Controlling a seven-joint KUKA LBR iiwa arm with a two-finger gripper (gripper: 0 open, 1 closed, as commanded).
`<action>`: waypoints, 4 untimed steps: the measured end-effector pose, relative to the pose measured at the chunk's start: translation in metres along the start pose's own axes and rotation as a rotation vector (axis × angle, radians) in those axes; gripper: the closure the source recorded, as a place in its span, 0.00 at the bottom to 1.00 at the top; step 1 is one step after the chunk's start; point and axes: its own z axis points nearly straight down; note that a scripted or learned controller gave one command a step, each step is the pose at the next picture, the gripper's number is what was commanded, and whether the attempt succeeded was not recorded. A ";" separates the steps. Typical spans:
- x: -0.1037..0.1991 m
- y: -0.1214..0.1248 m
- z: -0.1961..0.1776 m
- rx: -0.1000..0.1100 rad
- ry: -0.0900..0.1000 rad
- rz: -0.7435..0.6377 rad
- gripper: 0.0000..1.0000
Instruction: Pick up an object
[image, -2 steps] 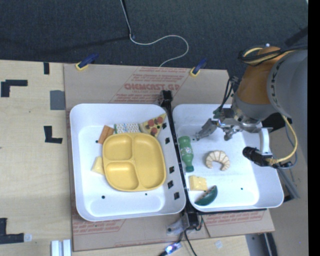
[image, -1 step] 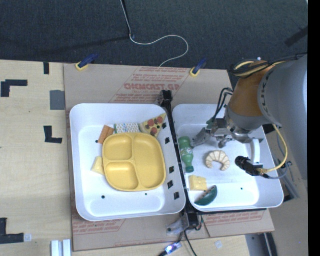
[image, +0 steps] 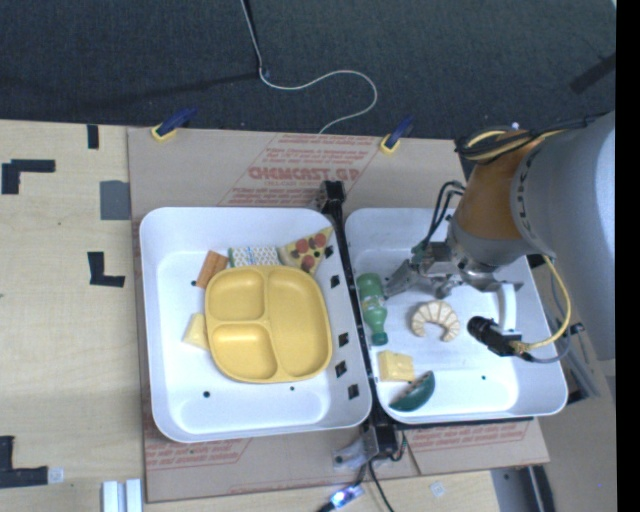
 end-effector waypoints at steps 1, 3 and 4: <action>0.002 0.000 -0.010 0.003 0.004 -0.002 1.00; 0.006 0.011 -0.132 0.000 0.008 -0.004 1.00; 0.006 0.011 -0.139 0.005 0.010 -0.004 1.00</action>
